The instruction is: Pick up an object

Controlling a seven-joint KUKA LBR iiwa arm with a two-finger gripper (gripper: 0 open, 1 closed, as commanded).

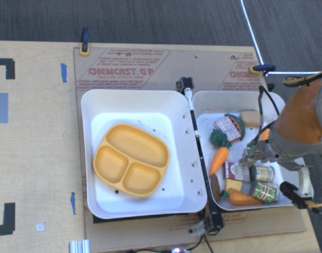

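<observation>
Where toys crowd, pincer (pixel 251 159) amid right bin (pixel 203 105).

What I can't read from here

The gripper (pixel 251 158) is too blurred for me to judge; the arm (pixel 303 123) is cut off at three o'clock and hides part of the right bin (pixel 203 101).

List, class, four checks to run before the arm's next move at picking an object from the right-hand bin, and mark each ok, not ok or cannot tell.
1. Objects to pick lie in the right bin: ok.
2. Gripper is over that bin: ok.
3. Jaws open or shut: cannot tell.
4. An object already held: cannot tell.
5. Carrot lies apart from its neighbours: not ok, it touches the broccoli.
</observation>
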